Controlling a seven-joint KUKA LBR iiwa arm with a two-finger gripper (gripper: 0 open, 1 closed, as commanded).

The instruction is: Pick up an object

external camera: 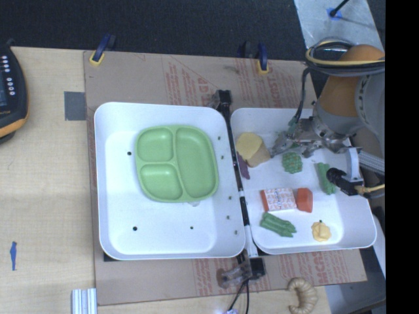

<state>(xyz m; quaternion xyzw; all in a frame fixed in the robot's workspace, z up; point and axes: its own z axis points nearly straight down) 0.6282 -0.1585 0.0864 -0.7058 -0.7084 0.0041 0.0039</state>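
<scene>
My gripper (300, 145) hangs over the back of the right bin (366, 224), just above a small green broccoli piece (292, 163). Nothing visibly sits in its grasp. Around it in the same bin lie a yellow cheese-like block (251, 148), a thin purple piece (243, 169), a green pepper-like piece (323, 177), a red-and-white box (278, 199), a red block (304, 200), a green bean pod (277, 225) and a small yellow piece (321, 231).
The left bin (118, 234) holds a green divided plate (177, 163). A black hinge strip (237, 175) runs between the bins. A tan curled thing (302, 294) lies on the bench in front of the right bin. A black and orange pendant (8, 90) sits at the far left.
</scene>
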